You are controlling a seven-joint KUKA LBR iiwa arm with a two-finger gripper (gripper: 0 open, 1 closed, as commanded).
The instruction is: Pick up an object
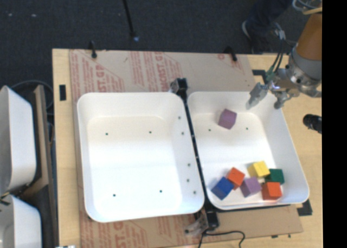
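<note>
Take the right-hand bin (pixel 282 133) as your landmark. Nearest you, along its front wall, six cubes huddle together: a blue cube (pixel 222 188), an orange cube (pixel 236 176), a pale purple cube (pixel 250 186), a yellow cube (pixel 259 169), a red cube (pixel 271 190) and a green cube (pixel 276 176), most touching a neighbour. If you send the fingers down there, expect them to land on top of a block or wedge two together, and the front wall leaves little room for the outer finger. Further back, near the bin's middle rear, a single purple cube (pixel 227 118) sits well apart from everything; it looks tilted, so a closing grasp could make it twist or skid away. Farthest, over the bin's rear right corner, the gripper (pixel 268 98) hangs with its two fingers spread wide and nothing between them. Descending from there, you risk clipping the rim rather than reaching any cube.
</note>
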